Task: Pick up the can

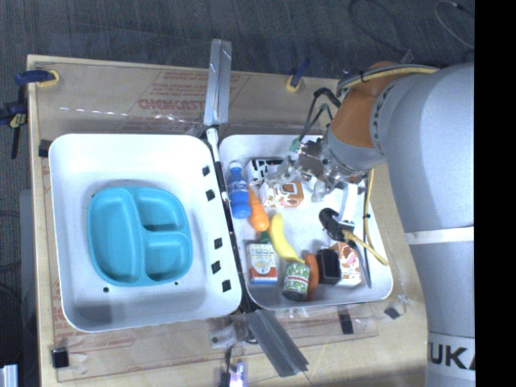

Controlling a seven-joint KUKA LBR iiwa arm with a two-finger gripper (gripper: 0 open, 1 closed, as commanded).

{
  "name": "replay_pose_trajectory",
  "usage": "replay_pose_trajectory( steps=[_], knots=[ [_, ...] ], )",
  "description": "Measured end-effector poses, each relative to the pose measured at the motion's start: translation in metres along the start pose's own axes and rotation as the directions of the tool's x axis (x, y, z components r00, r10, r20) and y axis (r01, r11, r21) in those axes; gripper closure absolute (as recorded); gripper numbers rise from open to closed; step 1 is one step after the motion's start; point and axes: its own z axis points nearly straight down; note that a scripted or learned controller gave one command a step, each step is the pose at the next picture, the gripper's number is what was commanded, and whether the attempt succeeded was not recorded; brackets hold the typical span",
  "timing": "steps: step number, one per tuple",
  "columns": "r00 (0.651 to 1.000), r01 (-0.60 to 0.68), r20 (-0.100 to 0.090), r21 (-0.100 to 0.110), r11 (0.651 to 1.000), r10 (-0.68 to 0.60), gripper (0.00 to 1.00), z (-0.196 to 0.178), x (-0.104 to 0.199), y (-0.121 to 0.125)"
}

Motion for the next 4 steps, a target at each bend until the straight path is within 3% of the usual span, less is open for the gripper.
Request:
replay_pose_trajectory(
  steps=[1, 2, 3, 4],
  knots=[
    [0.999, 0.039, -0.002, -0.020, 0.999, -0.039, 0.00, 0.004, -0.005, -0.014],
    [0.999, 0.036, 0.007, -0.026, 0.999, -0.035, 1.00, -0.009, -0.012, -0.011],
    [0.999, 0.036, 0.008, -0.025, 0.999, -0.036, 0.00, -0.008, -0.012, -0.011],
    [0.984, -0.178, 0.005, -0.016, 0.984, 0.178, 0.00, 0.006, 0.006, -0.015]
  ],
)
